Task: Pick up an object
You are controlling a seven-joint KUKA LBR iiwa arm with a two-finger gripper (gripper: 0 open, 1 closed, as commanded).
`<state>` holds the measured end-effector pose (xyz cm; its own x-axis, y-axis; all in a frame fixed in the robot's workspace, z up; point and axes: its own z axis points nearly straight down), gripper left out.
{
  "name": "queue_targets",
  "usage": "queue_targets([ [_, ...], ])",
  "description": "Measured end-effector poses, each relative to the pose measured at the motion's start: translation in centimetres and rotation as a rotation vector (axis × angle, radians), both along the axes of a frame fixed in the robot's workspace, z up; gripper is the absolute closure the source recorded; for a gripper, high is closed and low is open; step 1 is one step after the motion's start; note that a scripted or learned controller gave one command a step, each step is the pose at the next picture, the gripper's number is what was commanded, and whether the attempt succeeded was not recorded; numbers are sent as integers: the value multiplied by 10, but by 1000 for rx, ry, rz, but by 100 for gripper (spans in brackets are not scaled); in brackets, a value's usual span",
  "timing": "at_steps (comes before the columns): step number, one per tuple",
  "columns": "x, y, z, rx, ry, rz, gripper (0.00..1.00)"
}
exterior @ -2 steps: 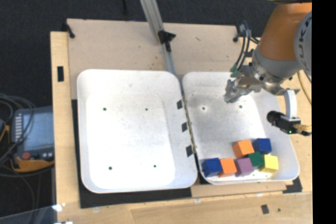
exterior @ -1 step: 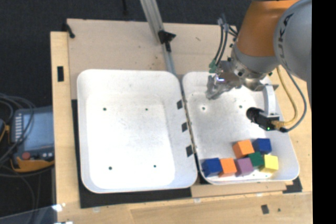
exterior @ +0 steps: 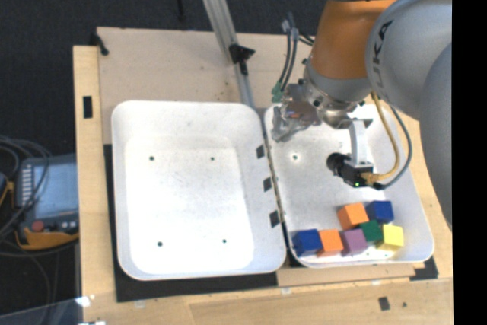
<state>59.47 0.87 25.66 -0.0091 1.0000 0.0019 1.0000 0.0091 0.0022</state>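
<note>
Clustering in the right bin's point(exterior: 415, 198) near corner are small cubes point(exterior: 351, 231): blue, orange, purple, green, yellow. "KUKA" marks the arm point(exterior: 380, 34). Gripper point(exterior: 288, 122) state: unclear.

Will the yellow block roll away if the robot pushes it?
Probably not. The yellow block looks like a cube with flat faces, so it should slide or tip rather than roll. It sits close by the green block and near the bin wall, so a push may jam it or nudge its neighbours. It looks stiff, likely light.
</note>
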Motion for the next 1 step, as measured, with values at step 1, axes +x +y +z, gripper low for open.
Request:
queue_targets([
  [1,-7,51,-1,-1,2,-2,100],
])
